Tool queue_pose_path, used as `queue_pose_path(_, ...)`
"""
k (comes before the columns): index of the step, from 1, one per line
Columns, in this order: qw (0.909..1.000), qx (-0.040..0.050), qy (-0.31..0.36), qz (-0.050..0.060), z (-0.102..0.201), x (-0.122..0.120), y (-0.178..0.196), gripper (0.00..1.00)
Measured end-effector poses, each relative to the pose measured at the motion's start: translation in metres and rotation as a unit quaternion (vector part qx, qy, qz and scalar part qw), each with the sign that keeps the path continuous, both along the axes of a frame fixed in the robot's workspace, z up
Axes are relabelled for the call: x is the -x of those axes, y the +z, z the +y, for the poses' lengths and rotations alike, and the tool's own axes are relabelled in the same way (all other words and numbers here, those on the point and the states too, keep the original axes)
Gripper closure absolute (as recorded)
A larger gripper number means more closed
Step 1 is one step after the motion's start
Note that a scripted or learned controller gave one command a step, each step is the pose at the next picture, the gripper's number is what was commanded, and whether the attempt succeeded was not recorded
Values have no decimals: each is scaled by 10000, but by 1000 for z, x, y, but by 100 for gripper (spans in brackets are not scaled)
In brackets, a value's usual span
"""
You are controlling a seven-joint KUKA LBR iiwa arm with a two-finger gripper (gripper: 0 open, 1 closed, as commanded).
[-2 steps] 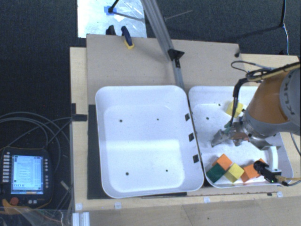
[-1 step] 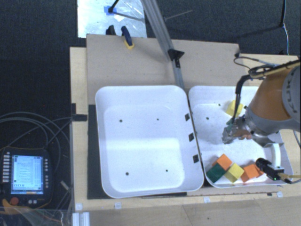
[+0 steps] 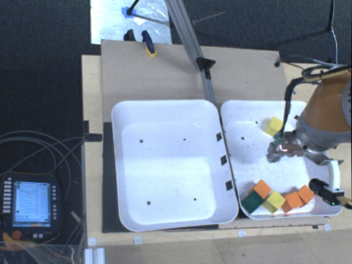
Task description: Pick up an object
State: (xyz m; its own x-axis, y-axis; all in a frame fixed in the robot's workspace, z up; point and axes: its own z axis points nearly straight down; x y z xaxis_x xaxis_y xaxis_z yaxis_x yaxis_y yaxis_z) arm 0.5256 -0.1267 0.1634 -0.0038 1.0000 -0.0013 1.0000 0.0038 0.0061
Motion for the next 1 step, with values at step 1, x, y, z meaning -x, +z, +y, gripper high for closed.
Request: queue_pose_path(1,10000,4,3,-14,-3,5,61,100)
